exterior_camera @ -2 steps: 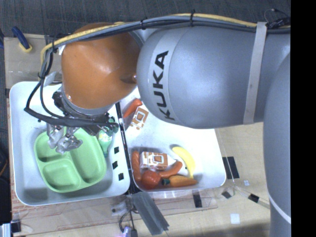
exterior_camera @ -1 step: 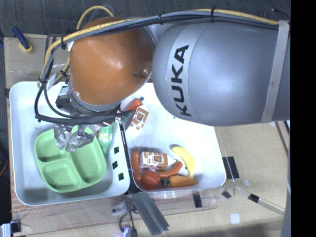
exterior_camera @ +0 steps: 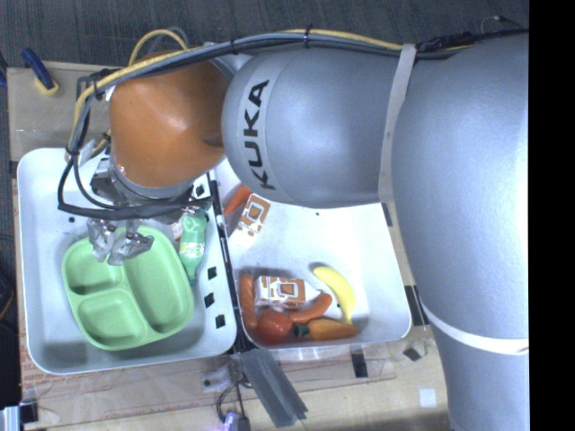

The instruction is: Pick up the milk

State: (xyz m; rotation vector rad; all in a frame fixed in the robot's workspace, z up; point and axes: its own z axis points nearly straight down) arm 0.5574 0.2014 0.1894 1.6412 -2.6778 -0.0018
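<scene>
Arm [exterior_camera: 359, 115] reaches from right over left bin [exterior_camera: 40, 241]. Jaws [exterior_camera: 121, 243] hang above far edge of green tray [exterior_camera: 135, 299]; spread or pressed together, cannot tell. Milk [exterior_camera: 281, 291] lies in right bin [exterior_camera: 382, 268], near side, among banana [exterior_camera: 335, 290], tomato [exterior_camera: 272, 326], carrot [exterior_camera: 328, 329]. Green bottle [exterior_camera: 192, 241] right of jaws.

The arm [exterior_camera: 359, 124] is glossy grey with black "KUKA" lettering. Above the metal tool [exterior_camera: 121, 241] sits an orange band [exterior_camera: 162, 128]. Black and yellow cables [exterior_camera: 269, 41] run along it.

Even overhead light, soft shadows, slight overall blur
</scene>
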